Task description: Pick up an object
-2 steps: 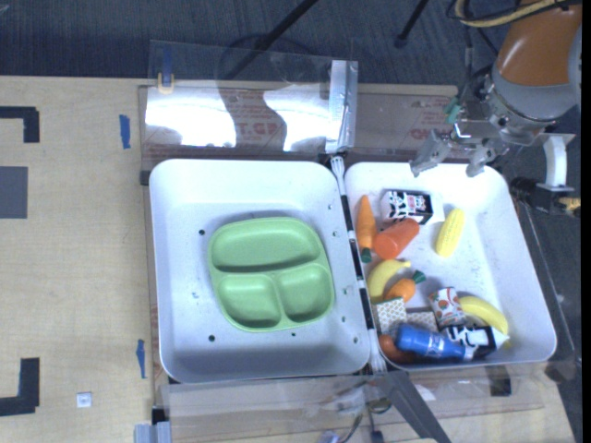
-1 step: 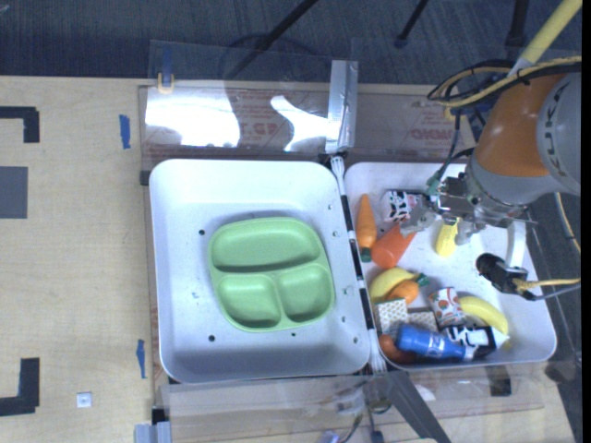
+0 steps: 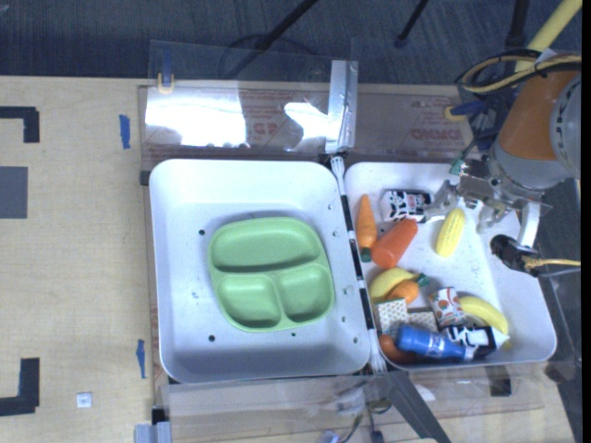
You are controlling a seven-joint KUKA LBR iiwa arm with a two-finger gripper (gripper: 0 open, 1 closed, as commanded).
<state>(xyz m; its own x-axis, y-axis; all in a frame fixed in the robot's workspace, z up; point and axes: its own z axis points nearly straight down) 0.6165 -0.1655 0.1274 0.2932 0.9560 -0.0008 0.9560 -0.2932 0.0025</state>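
The right bin [image 3: 540, 326] holds several toy foods. An orange carrot [image 3: 366, 221] lies along its left wall, with a red-orange pepper [image 3: 395, 242] beside it. A black-and-white patterned piece [image 3: 406, 203] sits toward the far side, and a yellow corn cob [image 3: 450, 232] lies just right of the pepper. At the near side are a banana [image 3: 485, 312] and a blue bottle [image 3: 432, 342]. My gripper [image 3: 478, 201] hangs over the bin's far right corner, just above and to the right of the corn cob, with nothing seen in it.
The left bin [image 3: 175, 201] holds a green divided tray [image 3: 271, 272]. A yellow piece [image 3: 392, 281], a small orange piece [image 3: 404, 292], a checkered packet [image 3: 392, 314] and a small red-and-white carton [image 3: 447, 305] crowd the right bin's middle. A clear panel [image 3: 240, 109] stands behind the bins.
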